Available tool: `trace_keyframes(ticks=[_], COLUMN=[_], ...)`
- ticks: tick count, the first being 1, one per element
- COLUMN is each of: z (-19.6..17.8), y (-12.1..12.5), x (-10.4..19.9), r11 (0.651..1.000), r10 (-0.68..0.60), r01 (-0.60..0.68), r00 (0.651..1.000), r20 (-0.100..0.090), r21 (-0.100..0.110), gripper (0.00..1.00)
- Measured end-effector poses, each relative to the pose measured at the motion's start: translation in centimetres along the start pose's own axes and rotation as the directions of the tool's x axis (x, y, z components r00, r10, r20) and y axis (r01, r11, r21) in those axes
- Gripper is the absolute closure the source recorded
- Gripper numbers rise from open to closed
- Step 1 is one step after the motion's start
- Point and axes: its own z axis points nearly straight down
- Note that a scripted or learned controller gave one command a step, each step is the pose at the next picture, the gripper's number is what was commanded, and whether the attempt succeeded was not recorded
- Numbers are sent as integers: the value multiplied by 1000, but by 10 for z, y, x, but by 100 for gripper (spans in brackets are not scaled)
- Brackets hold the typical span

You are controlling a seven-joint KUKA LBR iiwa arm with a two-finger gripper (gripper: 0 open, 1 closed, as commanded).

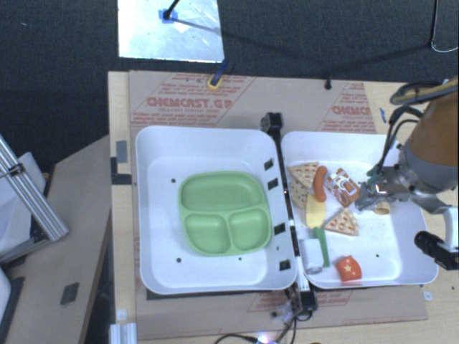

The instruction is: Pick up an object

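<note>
Toy foods (pixel 324 199) in right bin (pixel 401 264), just left of claw (pixel 374 196); claw's opening impossible to tell.

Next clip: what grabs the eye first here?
The pale green three-compartment plastic plate in the middle of the left white bin. Then the cluster of toy food in the right white bin: a red sausage, pizza wedges, a yellow piece, with the hand at the cluster's right edge.

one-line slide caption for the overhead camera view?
Grey KUKA arm's gripper hovers over toy food in the right white bin; a green three-compartment plastic tray sits in the left white bin.
</note>
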Motion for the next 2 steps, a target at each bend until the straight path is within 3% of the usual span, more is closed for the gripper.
trace_keyframes(ticks=[2], z=[10], y=[20], x=[122], r11=[1000], r10=[-7], r01=[7], r00=[1000], r20=[-3], r21=[1], gripper=[100])
